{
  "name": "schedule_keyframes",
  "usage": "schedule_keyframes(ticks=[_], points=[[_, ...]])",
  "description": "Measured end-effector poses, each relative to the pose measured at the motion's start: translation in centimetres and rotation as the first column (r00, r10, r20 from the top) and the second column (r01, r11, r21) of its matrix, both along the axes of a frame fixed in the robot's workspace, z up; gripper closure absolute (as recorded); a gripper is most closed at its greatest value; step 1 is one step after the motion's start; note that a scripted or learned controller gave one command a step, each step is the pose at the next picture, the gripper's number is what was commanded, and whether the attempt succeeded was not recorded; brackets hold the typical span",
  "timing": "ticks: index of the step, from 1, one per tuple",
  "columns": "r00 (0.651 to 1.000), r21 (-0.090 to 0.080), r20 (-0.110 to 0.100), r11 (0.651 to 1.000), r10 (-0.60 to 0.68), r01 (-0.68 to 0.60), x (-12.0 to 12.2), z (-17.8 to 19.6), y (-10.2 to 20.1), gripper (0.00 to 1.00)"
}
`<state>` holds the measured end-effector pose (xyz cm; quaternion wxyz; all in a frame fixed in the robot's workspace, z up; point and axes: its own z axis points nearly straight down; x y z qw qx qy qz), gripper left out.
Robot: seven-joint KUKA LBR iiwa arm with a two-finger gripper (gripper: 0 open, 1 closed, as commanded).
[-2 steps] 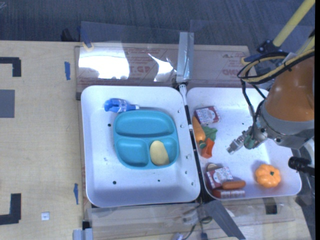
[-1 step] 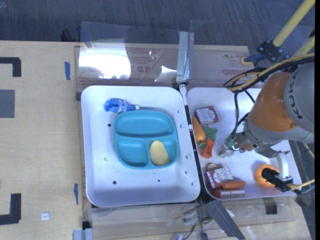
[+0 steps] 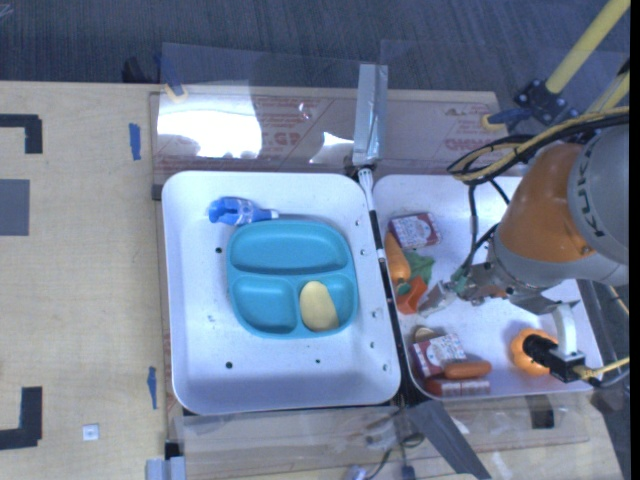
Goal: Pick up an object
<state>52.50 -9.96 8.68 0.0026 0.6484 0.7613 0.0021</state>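
Note:
The right bin [image 3: 480,203] holds an orange carrot with a green top [image 3: 398,262], a red packet [image 3: 413,231], a second packet [image 3: 440,349], a brown sausage [image 3: 465,370] and an orange round toy [image 3: 528,352]. My gripper [image 3: 441,295] hangs low in this bin, just right of the carrot's lower end and above the second packet. Nothing can be seen held in it. The arm's orange band [image 3: 545,213] covers the bin's right part.
In the left bin [image 3: 190,348] lies a blue divided plate [image 3: 285,258] with a yellow oval object [image 3: 318,305] in its lower right compartment. A small blue object [image 3: 235,210] lies at that bin's back. Cables [image 3: 500,153] loop behind the arm.

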Motion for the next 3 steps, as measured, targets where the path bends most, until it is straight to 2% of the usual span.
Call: schedule_keyframes(ticks=[1,2,3], points=[[1.0,0.0,-0.002,1.0,-0.02,0.02,3.1,0.0,-0.9,0.0],[0.99,-0.002,-0.001,0.99,0.139,-0.139,10.1,-0.1,-0.3,0.0],[0.979,-0.001,-0.001,0.979,0.206,-0.206,5.0,0.0,0.0,0.0]])
